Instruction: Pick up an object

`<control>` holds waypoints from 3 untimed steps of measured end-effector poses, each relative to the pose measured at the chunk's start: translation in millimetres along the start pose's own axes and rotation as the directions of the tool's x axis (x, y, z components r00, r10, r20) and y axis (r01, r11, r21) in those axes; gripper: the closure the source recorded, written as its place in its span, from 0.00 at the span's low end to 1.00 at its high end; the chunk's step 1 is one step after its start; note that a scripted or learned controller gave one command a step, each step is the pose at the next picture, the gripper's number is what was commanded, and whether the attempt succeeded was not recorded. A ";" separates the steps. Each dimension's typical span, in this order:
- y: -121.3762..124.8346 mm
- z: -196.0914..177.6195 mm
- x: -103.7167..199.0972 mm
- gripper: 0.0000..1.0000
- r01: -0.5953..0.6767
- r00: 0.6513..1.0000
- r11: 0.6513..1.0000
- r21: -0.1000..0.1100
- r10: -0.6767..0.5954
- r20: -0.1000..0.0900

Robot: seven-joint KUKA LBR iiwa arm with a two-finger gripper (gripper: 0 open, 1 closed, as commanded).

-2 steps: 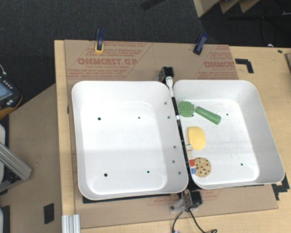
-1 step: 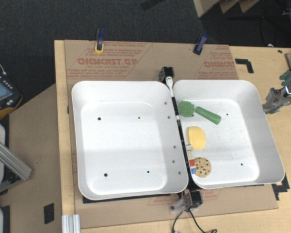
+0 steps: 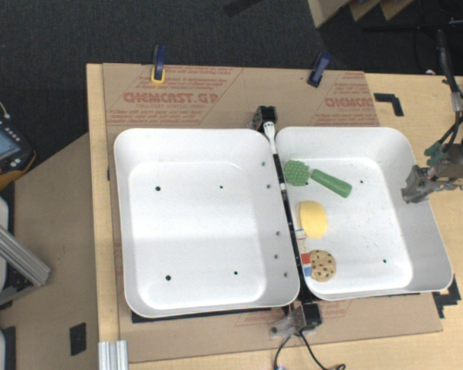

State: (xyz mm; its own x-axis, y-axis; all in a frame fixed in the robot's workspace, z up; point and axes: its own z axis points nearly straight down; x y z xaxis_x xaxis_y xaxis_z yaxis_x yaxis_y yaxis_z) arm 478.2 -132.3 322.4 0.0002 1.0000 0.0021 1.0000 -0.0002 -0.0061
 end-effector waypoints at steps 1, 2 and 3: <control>2.0 -51.6 96.7 1.00 0.011 1.000 1.000 -0.014 -0.011 0.001; 25.7 -103.3 157.0 1.00 0.008 1.000 1.000 -0.015 -0.008 0.001; 21.3 -57.7 191.2 1.00 0.004 1.000 1.000 0.000 -0.004 0.002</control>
